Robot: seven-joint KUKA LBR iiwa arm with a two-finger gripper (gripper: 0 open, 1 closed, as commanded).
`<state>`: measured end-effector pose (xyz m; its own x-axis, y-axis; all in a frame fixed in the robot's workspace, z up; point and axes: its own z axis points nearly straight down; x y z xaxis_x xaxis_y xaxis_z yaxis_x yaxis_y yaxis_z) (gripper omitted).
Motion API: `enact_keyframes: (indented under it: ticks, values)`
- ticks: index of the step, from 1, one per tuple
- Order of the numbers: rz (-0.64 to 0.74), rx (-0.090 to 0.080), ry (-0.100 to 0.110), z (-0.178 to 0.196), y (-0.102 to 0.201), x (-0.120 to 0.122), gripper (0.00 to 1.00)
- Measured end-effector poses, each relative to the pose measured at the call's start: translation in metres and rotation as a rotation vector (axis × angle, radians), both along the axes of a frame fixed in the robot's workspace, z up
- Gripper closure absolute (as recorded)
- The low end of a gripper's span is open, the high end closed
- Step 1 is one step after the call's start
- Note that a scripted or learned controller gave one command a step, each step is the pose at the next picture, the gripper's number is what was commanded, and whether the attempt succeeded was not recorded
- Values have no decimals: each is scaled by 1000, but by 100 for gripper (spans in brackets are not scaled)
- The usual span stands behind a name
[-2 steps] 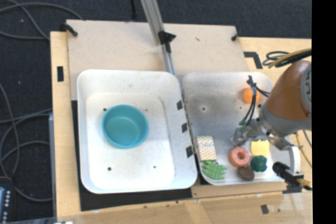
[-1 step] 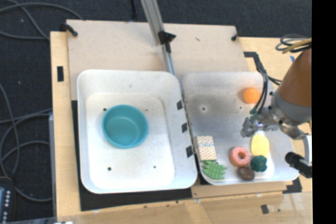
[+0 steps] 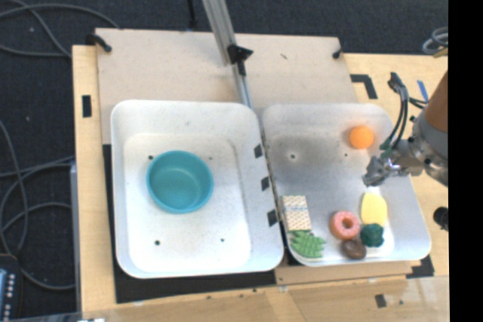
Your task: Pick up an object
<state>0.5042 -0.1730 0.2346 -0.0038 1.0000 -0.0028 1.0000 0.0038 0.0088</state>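
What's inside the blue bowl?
The blue bowl in the left bin shows just its own smooth blue inside, with no toy in it. Its near wall hides a thin strip of the inside, so that bit can't be checked.

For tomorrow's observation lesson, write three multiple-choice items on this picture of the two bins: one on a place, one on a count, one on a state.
1. Where is the teal bowl?
A. left bin
B. right bin
C. on the bench outside the bins

2. How many things lie in the right bin?
A. two
B. four
C. seven

3. How does the claw stand to the orange ball?
A. apart from it, just below in the view
B. closed round it
C. lifting it over the left bin

Key: 1 A, the bowl sits alone in the left bin. 2 C, ball, yellow piece, pink doughnut, brown doughnut, dark green piece, wafer, green leaf. 3 A, a gap of bin floor shows between them.
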Motion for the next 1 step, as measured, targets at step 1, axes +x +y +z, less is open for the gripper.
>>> enact_keyframes:
  ticks: [1]
  values:
    - [1,2,4,21,-1,2,100]
